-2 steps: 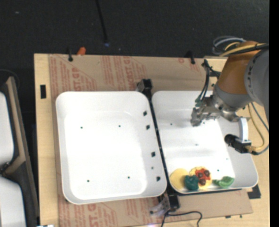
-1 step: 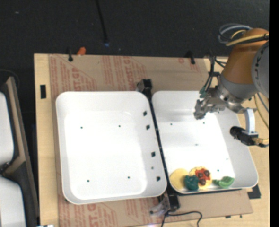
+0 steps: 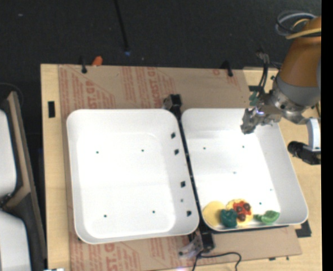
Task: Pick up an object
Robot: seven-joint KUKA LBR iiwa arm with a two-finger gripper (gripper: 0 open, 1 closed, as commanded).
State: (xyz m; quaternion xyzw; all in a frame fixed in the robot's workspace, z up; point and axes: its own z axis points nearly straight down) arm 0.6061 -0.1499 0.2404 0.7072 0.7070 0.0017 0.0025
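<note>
Hovering above the right bin (image 3: 279, 168)'s far edge, the gripper (image 3: 250, 124) is pictured well apart from the toy cluster (image 3: 237, 212) at the near wall; its grasp cannot be told, and nothing has been lifted.

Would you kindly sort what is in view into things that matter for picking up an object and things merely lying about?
For the job: tool; right bin; yellow piece; teal toy; red toy; green toy.

Lying about: left bin; black cable; cardboard sheet.
</note>
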